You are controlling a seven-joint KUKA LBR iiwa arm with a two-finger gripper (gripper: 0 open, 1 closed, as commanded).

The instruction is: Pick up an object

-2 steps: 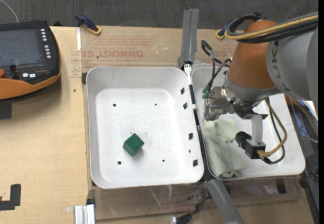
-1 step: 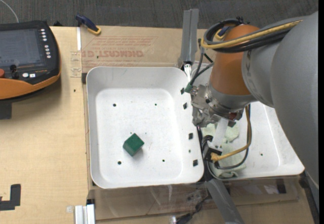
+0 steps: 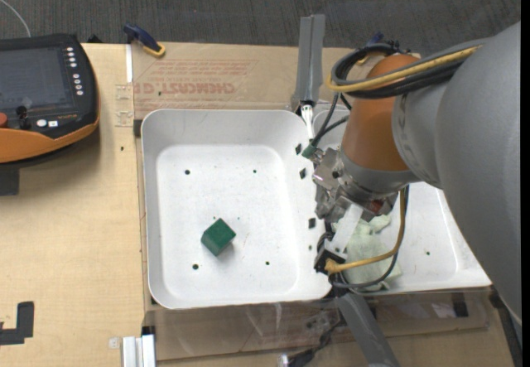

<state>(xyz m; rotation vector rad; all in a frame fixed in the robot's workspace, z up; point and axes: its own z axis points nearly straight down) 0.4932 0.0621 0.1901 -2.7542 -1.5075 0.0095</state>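
A tan surface (image 3: 66, 233) holds two white bins side by side. The left bin (image 3: 166, 142) has a small green block (image 3: 219, 237) in it. The block sits on the bin floor, a bit near and left of the middle, turned at a slant. Nothing touches it. Small dark dots mark the bin floor around it.

The big grey arm (image 3: 464, 117) comes in from the right. It has an orange band (image 3: 377, 121) above the wrist, and black and yellow cables loop around it. The arm reaches down over the left part of the right bin (image 3: 439, 258), close to the wall between the two bins.

The pincer (image 3: 352, 229) points down into the right bin, and the wrist hides most of it. A pale, crumpled thing (image 3: 373, 262) lies in the right bin just under the pincer. It looks whitish with a bit of light green, and I cannot tell what it is. I cannot tell if the pincer is wide or closed, or if it has hold of anything.

The block is well apart from the pincer, in the other bin.

On the far left of the surface lies a black and orange control pad (image 3: 41, 96) with a screen. A flat brown card (image 3: 211, 84) with red print lies just beyond the left bin.
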